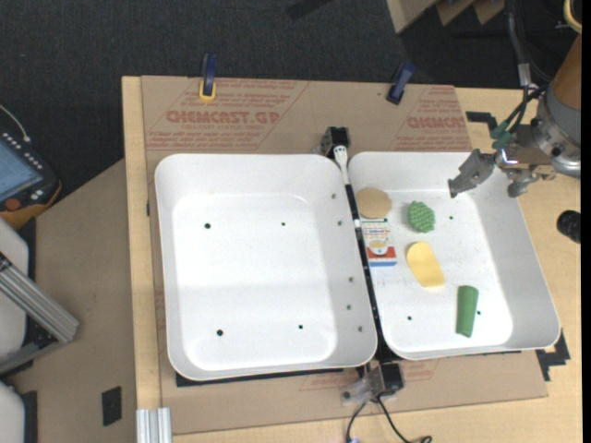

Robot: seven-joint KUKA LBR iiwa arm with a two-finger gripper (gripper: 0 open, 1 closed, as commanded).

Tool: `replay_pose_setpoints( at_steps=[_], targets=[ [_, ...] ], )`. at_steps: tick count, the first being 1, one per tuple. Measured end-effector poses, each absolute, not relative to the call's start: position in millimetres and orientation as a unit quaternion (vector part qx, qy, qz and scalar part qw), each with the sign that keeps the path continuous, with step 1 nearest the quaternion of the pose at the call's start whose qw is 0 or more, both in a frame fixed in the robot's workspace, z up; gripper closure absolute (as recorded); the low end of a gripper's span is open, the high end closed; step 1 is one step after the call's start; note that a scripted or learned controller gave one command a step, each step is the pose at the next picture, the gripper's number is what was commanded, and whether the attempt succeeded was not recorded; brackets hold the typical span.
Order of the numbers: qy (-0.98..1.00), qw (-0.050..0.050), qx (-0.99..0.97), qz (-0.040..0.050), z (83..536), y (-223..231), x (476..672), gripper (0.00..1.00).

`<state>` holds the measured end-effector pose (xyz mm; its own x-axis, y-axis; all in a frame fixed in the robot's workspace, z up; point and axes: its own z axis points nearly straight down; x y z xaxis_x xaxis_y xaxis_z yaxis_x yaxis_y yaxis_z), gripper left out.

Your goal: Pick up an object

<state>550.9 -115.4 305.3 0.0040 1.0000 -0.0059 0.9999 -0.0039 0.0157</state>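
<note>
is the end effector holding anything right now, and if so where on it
Nothing is held. The end effector hangs above the right bin's far right part with open fingers and nothing between them; the green knobbly ball lies apart in the bin.

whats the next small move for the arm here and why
Probably move the gripper left and down over the round, bumpy green object, the nearest item. The gripper hangs above the upper right part of the right white bin with nothing visible between its fingers, while all five objects lie lower and to the left in that bin.
</note>
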Motion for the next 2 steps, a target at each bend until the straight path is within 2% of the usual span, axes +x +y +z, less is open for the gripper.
replay_pose_setpoints(
  at_steps=[1,2],
  targets=[
    [0.709,0.001,0.706,0.0006,207.4,-92.2,634.1,0.0],
    [0.705,-0.001,0.709,-0.001,247.3,-123.6,543.2,0.0]
  ],
)
